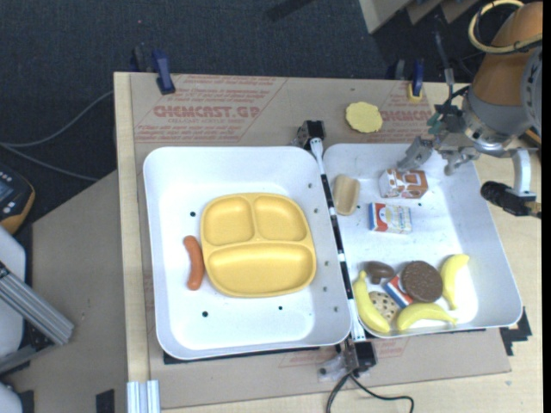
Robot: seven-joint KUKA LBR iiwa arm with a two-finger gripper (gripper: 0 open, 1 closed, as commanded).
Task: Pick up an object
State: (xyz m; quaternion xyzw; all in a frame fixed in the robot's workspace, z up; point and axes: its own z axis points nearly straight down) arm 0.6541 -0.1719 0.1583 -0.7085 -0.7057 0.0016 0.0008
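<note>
The grey two-finger gripper [419,155] hangs over the right white bin [491,231], its fingers spread apart, just above a small brown-and-white carton [404,183]. A blue-and-white carton [390,218] lies just below. A yellow divided tray [256,243] sits in the left bin [164,231].

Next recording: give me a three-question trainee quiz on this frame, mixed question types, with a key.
1. True or false: the hot dog lies inside the yellow divided plate.
2. Which bin holds the bananas? A) left bin B) right bin
3. Name the round yellow thing lying on the bench, outside both bins, nearest the gripper.

Key: 1 false, it lies beside the plate; 2 B; 3 a yellow cookie-like disc.
</note>
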